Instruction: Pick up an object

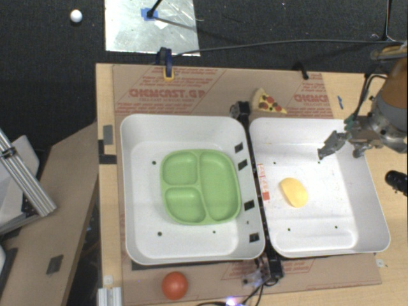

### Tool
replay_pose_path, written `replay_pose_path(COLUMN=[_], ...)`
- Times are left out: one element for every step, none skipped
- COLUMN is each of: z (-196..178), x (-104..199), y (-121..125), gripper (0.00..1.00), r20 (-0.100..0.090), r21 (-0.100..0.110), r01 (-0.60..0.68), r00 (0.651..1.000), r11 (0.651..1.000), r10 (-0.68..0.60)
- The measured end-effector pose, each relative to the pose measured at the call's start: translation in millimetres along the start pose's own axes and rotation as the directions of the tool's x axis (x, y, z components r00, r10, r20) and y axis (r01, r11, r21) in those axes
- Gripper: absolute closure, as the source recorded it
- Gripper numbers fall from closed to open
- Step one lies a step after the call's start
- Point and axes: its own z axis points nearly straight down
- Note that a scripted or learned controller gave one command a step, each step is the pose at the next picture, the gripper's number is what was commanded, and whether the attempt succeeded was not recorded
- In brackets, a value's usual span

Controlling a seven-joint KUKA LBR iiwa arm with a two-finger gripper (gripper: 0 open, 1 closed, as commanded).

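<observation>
A yellow, lemon-like object (294,192) lies in the right bin (366,203), left of its middle. My gripper (342,150) hangs over the back right part of that bin, up and to the right of the yellow object and apart from it. Its two fingers stand open with nothing between them. In the left bin (137,171) a green divided plate (200,186) lies flat in the middle.
A toy pizza slice (269,102) lies on the cardboard behind the bins. A red ball (174,285) sits on the bench in front of the left bin. A blue-and-yellow clamp (166,63) grips the board's far edge, below a foil sheet (152,18).
</observation>
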Motion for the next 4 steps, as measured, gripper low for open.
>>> replay_pose_path(z=[-6.5,47.1,91.9,143.1], x=[0.4,9.8,17.3,17.6], y=[2.5,-0.6,-2.1,-0.9], gripper=[0.00,0.00,0.00,0.00], r20=[0.002,0.002,0.002,0.002], r21=[-0.012,-0.010,-0.010,-0.011], r01=[0.003,0.001,0.001,0.000], r00=[1.000,1.000,1.000,1.000], r11=[1.000,1.000,1.000,1.000], r10=[-0.003,-0.001,-0.001,0.000])
